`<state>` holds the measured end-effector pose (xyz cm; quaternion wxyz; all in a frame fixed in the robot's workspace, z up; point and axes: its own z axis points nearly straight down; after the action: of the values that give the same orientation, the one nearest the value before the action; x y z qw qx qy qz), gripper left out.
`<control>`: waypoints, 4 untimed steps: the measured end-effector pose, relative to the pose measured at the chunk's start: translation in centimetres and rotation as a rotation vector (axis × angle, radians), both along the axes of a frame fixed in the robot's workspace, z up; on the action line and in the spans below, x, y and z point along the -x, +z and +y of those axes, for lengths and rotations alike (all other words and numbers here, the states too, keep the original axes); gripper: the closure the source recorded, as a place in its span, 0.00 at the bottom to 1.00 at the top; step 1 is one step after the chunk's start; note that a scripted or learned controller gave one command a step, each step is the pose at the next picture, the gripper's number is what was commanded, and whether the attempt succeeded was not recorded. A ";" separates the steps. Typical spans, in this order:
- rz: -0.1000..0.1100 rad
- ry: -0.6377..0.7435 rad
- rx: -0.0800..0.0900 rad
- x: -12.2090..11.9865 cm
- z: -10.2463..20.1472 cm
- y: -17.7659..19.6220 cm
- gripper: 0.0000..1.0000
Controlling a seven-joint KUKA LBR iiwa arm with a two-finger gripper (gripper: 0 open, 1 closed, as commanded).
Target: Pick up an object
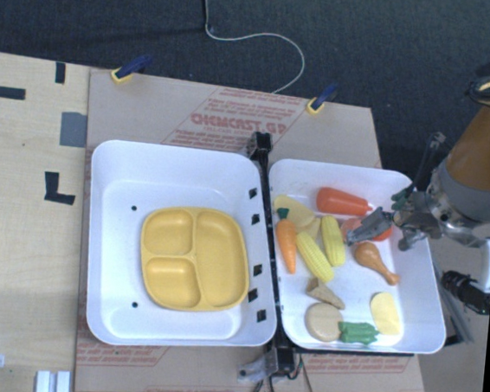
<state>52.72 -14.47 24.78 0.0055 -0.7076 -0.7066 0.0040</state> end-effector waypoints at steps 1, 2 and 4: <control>-0.009 0.003 0.002 -0.2 0.0 0.5 0.00; -0.005 0.004 0.001 -0.8 0.3 -4.4 0.00; -0.004 0.003 0.000 -0.4 0.7 -13.6 0.00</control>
<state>53.15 -13.76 11.22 0.0038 -0.7065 -0.7077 0.0025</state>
